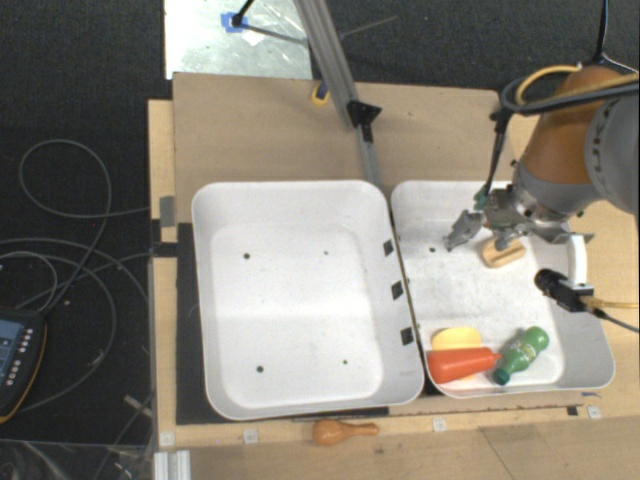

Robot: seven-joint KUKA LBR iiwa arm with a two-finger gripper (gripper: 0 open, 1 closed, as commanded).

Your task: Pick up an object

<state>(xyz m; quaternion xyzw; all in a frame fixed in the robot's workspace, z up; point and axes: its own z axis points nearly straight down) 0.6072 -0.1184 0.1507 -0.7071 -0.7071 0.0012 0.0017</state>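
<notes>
Tan block (503, 255) flat in right bin, upper part; yellow piece (455, 338), orange carrot (462, 364), green bottle (521, 354) along near edge

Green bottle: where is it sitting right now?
The green bottle lies in the right bin, near its front right corner, just right of the orange carrot-shaped toy and the yellow piece.

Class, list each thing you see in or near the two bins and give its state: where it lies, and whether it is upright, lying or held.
Tan block: lying in the right bin, under the gripper, not lifted.
Green bottle: lying on its side.
Orange carrot: lying flat, touching the bottle.
Yellow piece: resting behind the carrot.
Left bin: level on the bench.
Tan pear-shaped toy: lying outside the bins.
</notes>
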